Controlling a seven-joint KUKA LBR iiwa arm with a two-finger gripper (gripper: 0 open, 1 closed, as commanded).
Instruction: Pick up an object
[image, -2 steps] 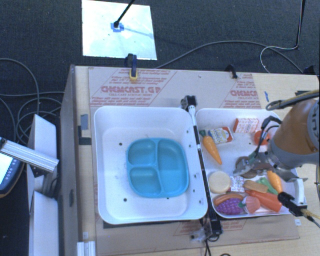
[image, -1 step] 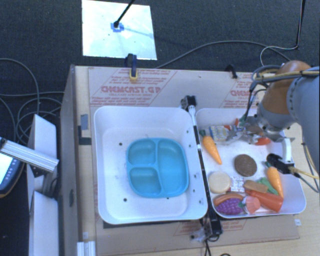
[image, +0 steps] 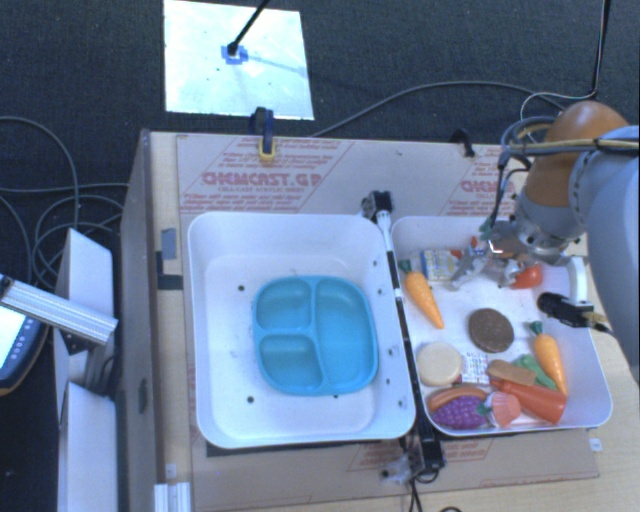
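My gripper (image: 484, 262) hangs low over the back of the right bin (image: 600, 400), reaching in from the right. It sits between a small printed packet (image: 436, 264) on its left and a red tomato (image: 527, 276) on its right. In front of it lie an orange carrot (image: 422, 298) and a brown round patty (image: 491, 330). Nothing can be made out in its grasp.
The front of the right bin holds a pale bun (image: 438, 363), purple grapes (image: 458, 412), a second carrot (image: 548, 360), a bread slice (image: 511, 373) and a red sausage (image: 537, 401). A blue divided plate (image: 315, 335) lies in the left bin (image: 215, 300).
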